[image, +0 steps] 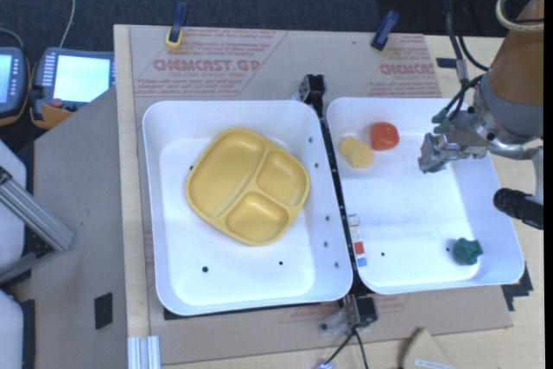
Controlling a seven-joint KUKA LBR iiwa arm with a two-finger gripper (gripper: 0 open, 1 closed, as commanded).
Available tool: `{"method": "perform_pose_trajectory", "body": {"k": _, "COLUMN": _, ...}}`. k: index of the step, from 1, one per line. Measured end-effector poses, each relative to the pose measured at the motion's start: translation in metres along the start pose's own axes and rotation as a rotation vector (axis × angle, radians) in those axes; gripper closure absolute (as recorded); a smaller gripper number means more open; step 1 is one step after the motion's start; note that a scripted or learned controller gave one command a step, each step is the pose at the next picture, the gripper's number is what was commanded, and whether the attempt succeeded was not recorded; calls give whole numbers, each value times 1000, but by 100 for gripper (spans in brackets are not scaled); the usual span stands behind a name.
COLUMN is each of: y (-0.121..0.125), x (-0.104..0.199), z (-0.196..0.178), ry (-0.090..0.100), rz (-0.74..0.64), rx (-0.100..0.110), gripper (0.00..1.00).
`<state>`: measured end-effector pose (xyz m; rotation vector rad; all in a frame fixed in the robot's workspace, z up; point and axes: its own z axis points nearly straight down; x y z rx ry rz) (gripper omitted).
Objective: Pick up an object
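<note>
While the arm reaches in from the right, scene runs like this, big to small:

bench: cardboard-covered board (259, 56) with red printed lettering, two bins sitting on it side by side, a yellow clamp (175, 34) and a blue clamp (384, 30) on its far edge.

arm: grey with orange band (521, 65), enters over the right bin's far right corner, cables trailing along it.

left bin: white, shallow (173, 272), holds the yellow tray; a few small dark dots on its floor.

right bin: white, shallow (415, 238), holds three small objects; a small red and blue label on its left wall near the divider.

yellow tray: three-compartment plate (248, 185), lies flat near the middle of the left bin, turned at an angle to the bin walls.

gripper: grey two-finger unit (429, 156), hangs over the far right part of the right bin, fingers pointing down and left; nothing seen between the fingers; whether they sit wide or narrow, cannot tell at this angle. Near the orange ball, not touching it.

yellow object: pale roundish lump (356, 152), far left part of the right bin, just beside the orange ball.

orange ball: round, red-orange (384, 135), far end of the right bin, between the yellow object and the gripper.

green object: small dark teal lump (467, 251), near right corner of the right bin, well apart from the other two and from the gripper.
</note>
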<state>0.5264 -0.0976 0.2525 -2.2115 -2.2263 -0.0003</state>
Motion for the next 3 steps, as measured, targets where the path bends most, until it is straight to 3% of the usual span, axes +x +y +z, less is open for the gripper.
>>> {"method": "perform_pose_trajectory", "body": {"k": 1, "y": 4, "x": 51, "z": 13, "ry": 0, "rz": 0, "rx": 0, "gripper": 100}}
{"method": "perform_pose_trajectory", "body": {"k": 3, "y": 39, "x": 171, "z": 16, "ry": 0, "rz": -1, "rx": -4, "gripper": 100}}
